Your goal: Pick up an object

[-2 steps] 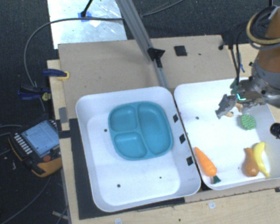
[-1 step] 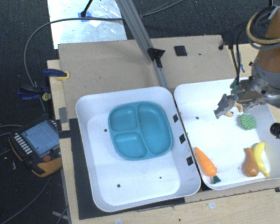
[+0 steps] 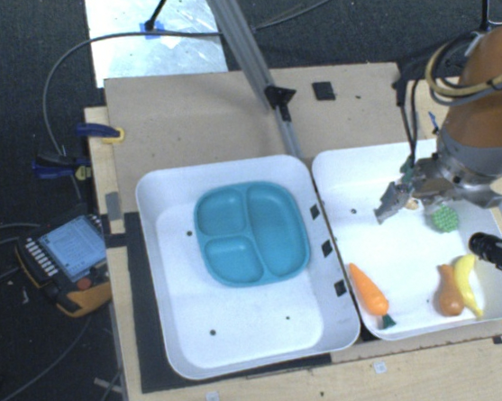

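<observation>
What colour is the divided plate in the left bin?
Light blue, a plain divided plate, clearest in the camera view.

Two bins sit side by side on the bench point(image 3: 221, 108), touching along their inner walls. In the left bin point(image 3: 173, 341) a divided plate point(image 3: 251, 233) lies toward the back, near the middle. My arm point(image 3: 485, 112) comes in from the right over the right bin point(image 3: 339, 175), and my gripper point(image 3: 395, 202) hangs above that bin's back half. Just right of it lies a ball point(image 3: 445, 217). A carrot point(image 3: 368, 291) lies at the front left, close to the wall. At the front right a pear point(image 3: 448, 293) and a banana point(image 3: 468, 282) lie touching, the banana on the right.
</observation>
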`<state>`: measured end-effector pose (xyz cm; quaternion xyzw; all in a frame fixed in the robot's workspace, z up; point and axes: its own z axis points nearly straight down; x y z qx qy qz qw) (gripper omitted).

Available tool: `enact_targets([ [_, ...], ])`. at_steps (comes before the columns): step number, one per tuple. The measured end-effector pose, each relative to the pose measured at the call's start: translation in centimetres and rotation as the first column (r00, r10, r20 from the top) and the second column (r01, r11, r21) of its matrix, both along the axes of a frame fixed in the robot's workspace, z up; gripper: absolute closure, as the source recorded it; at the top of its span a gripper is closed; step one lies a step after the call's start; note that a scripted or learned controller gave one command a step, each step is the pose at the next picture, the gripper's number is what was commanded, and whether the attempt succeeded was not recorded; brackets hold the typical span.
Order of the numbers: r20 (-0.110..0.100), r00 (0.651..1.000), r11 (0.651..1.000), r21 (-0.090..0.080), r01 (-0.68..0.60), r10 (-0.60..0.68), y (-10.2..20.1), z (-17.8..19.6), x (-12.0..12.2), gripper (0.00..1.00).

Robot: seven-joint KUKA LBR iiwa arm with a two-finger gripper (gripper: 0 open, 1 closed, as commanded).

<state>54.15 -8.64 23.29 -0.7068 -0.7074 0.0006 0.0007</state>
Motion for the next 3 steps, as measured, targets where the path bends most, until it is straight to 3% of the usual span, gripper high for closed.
enact_targets([
  [2,-0.002,1.0,1.0,0.001,0.0,0.0,0.3,-12.6,-0.3,0.0],
  [3,0.005,1.0,1.0,0.0,0.0,0.0,0.3,-11.1,-0.1,1.0],
])
